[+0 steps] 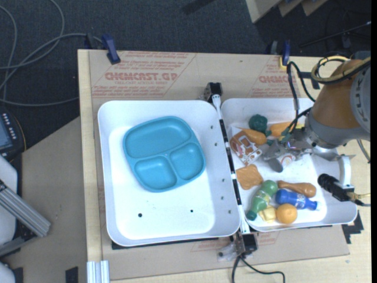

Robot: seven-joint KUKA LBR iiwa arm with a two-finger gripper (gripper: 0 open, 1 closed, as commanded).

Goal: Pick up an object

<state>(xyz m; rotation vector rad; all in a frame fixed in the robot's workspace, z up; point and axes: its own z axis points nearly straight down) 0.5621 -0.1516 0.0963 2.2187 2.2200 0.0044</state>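
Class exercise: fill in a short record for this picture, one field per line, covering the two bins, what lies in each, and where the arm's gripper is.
left bin: holds a blue divided plate
right bin: holds a heap of toy food
toy items: dark green ball, tan bread slice, orange ball, blue bottle
arm: reaches in from the right, over the right bin
gripper: low among the toys, near the bin's middle
grasp: cannot tell

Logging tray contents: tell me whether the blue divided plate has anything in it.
Empty. The blue divided plate lies in the left bin, all three compartments showing bare blue.
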